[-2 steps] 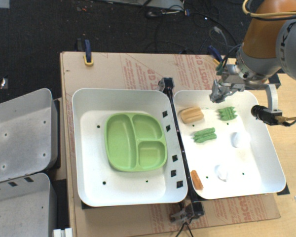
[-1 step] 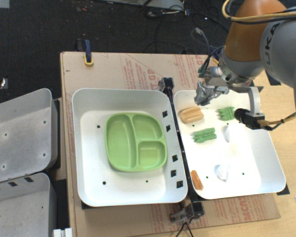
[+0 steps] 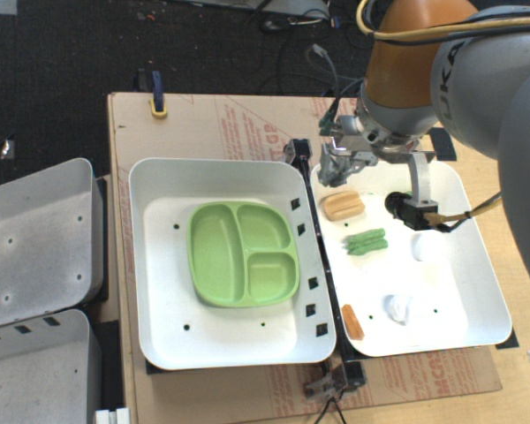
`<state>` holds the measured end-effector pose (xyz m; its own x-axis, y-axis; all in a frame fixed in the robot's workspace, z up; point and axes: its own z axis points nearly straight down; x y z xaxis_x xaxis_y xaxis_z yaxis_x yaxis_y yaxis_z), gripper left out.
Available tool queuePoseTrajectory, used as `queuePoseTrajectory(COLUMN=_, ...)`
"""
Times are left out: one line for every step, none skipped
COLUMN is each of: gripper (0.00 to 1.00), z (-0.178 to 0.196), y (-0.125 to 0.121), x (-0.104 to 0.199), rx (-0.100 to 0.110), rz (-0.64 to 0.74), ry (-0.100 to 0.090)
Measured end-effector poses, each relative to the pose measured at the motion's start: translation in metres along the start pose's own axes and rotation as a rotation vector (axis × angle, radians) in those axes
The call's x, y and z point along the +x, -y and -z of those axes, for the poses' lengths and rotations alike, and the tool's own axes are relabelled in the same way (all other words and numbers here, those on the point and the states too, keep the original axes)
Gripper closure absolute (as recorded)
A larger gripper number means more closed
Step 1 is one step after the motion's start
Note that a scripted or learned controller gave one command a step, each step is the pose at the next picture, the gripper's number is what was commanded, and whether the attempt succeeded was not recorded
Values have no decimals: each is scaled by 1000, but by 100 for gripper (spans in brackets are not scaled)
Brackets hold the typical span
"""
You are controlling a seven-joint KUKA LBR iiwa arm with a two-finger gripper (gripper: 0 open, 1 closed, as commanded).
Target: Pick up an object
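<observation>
- Tan bread-like piece (image 3: 343,206): an oblong item lying flat on the floor of the right bin (image 3: 477,272), near that bin's upper-left corner and closest of all the loose items to the gripper.
- Green bean bundle (image 3: 367,242): a small cluster of green pods, just below and slightly right of the tan piece, apart from it.
- Orange carrot-like piece (image 3: 352,322): a slim item at the lower-left edge of the right bin, close beside the divider between the bins.
- Pale crumpled item (image 3: 397,307): whitish, low in contrast against the bin floor; its kind cannot be told. A second faint pale shape (image 3: 421,248) lies to the right of the beans (equally hard to identify).
- Gripper (image 3: 334,171): metallic, hanging over the upper-left corner of the right bin, just above the tan piece; nothing is seen between its fingers, and whether they stand apart or together cannot be told.
- Arm (image 3: 424,51): grey with an orange band, entering from the right edge of the view; a dark fitting with cable (image 3: 413,210) hangs beneath it over the bin.
- Left bin (image 3: 150,325): holds a green divided plate (image 3: 244,254) with three compartments, lying flat near its centre.
- Bench board (image 3: 212,122): brown, bearing both bins.
</observation>
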<state>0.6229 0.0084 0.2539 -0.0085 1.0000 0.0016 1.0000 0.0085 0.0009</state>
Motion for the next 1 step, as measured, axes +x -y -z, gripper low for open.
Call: queuePoseTrajectory(gripper=100, z=-8, y=2, x=64, rx=2, rz=0, ry=0)
